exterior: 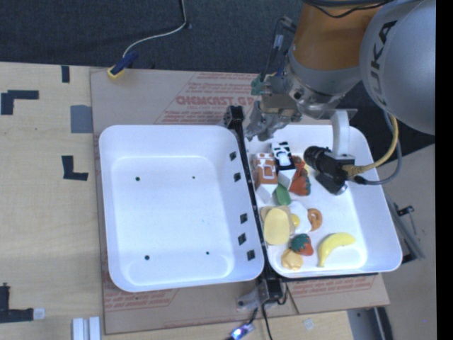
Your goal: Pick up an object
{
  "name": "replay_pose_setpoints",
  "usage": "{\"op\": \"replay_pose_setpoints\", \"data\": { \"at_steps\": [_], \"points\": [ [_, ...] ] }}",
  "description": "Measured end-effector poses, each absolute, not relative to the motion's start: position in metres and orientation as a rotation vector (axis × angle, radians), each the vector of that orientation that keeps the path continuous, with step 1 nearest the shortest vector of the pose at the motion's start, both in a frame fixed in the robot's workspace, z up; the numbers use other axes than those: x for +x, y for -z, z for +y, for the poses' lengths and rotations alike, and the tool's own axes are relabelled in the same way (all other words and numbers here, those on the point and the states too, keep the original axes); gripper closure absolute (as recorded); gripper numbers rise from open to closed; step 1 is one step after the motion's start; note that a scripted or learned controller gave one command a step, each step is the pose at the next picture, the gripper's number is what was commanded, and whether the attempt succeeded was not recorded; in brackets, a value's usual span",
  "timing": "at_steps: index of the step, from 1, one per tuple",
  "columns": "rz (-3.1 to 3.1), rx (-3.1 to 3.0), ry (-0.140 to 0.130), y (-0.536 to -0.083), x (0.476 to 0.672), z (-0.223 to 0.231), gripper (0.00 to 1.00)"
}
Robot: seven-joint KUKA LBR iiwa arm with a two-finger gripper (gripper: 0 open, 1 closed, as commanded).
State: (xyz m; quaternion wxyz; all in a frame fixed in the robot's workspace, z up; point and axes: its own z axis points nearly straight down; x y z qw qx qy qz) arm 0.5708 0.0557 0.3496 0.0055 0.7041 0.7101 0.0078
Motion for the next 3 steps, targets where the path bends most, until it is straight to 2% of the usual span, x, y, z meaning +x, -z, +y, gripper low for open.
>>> {"op": "replay_pose_setpoints", "data": {
  "at_steps": [1,2,3],
  "points": [
    [2.227,2.222,0.01,-0.265,0.563,0.07,1.0],
    [2.223,2.211,-0.015,-0.373,0.586,0.1,1.0],
    [2.232,2.224,0.018,-0.301,0.486,0.116,1.0]
  ]
}}
